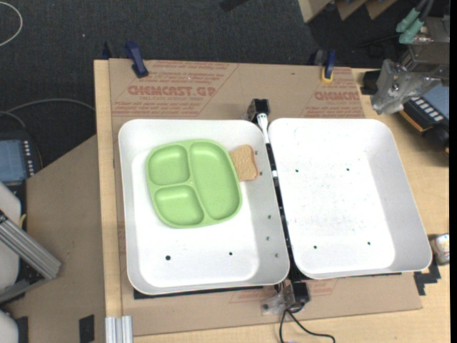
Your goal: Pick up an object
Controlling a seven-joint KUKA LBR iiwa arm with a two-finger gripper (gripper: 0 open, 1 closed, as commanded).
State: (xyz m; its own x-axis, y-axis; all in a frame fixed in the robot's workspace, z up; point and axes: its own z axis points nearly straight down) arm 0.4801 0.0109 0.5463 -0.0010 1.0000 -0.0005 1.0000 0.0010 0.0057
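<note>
In the left bin (127, 191), close to its right wall: a tan cracker-like wafer (245, 162), flat on the white floor. Touches, or very nearly touches, the right rim of a green three-compartment plate (193, 183) that takes up the bin's upper half. Runs with its long axis roughly top-to-bottom in the view, leaning slightly to the left at the top.

At the far upper right, beyond the top right corner of the right bin (400, 191): a grey metal gripper (391, 91), high above the bench and well apart from both bins. Cannot tell whether spread or pressed together; carries nothing visible.

Probably the start of the task, nothing lifted yet. From the gripper, the wafer lies leftward and toward the viewer, across the whole right bin and the divider between the two. Likely calls for a long reach across, then a descent with the jaws closing across the wafer's short width. Risks worth noting: plate rim crowding the left side, bin wall near the right, and a thin piece sitting flush with the floor.
</note>
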